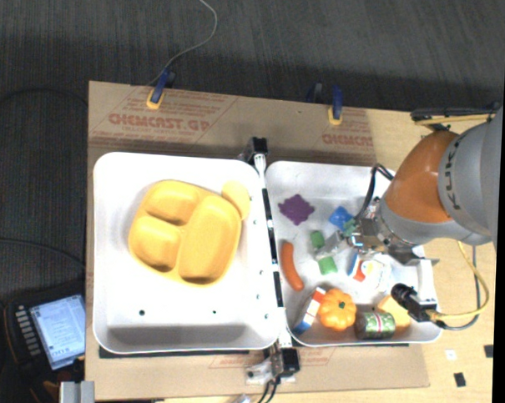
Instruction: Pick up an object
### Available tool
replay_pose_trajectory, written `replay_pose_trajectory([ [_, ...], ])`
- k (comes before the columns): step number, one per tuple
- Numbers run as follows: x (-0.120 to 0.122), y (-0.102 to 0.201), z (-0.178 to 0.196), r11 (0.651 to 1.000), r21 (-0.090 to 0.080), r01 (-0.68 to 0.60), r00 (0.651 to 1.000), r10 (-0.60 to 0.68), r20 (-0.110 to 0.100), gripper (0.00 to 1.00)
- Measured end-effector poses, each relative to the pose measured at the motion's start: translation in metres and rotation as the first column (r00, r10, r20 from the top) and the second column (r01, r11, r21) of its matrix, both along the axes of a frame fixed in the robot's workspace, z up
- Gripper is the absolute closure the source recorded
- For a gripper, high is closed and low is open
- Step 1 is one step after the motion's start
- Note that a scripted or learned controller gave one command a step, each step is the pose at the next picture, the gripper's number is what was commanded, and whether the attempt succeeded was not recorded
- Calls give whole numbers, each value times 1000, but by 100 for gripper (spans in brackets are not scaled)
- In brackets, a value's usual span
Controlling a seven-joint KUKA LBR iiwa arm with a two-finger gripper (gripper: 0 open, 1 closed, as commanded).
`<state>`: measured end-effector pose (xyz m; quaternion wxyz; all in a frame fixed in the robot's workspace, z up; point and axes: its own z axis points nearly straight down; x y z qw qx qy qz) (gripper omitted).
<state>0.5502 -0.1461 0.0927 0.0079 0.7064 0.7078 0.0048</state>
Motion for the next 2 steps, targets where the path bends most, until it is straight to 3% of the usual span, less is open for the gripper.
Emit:
replay_pose_trajectory([
  [1, 2, -4, 12, 1000, -10, 3, 1000, -3, 10, 100],
  [2, -18, 79, 92, 1000, 5, 0, 1000, 0, -17, 100],
])
